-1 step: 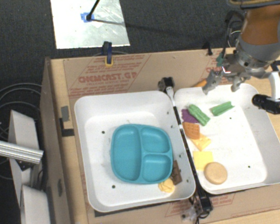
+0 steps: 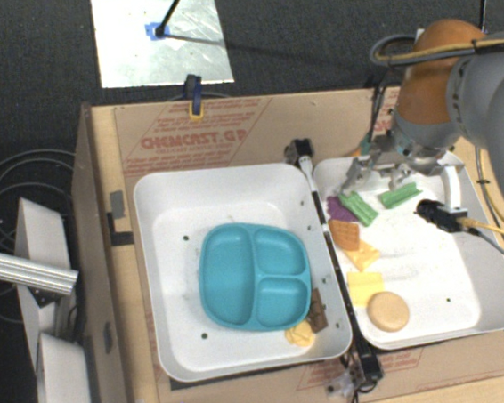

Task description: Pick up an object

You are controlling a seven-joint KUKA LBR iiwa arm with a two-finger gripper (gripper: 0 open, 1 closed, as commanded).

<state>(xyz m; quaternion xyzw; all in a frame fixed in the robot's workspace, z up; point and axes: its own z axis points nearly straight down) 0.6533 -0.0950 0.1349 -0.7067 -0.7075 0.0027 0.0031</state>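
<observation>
A dark, speckled floor (image 2: pixel 24 77) surrounds the counter (image 2: pixel 226 123), whose top is brown cardboard printed with red lettering along its far edge. Beyond that far edge a shiny silver sheet (image 2: pixel 161 34) lies flat on the floor, with a small blue piece (image 2: pixel 155 31) on it and a thin dark rod slanting across. A blue and yellow clamp (image 2: pixel 193 96) grips the counter's far edge. Left of the counter, black cables (image 2: pixel 5 191) loop over the floor beside a pale metal rail (image 2: pixel 22 269).

A cardboard-covered bench (image 2: pixel 226 127) carries two white bins side by side, left bin (image 2: pixel 163 250) and right bin (image 2: pixel 485 288).
</observation>
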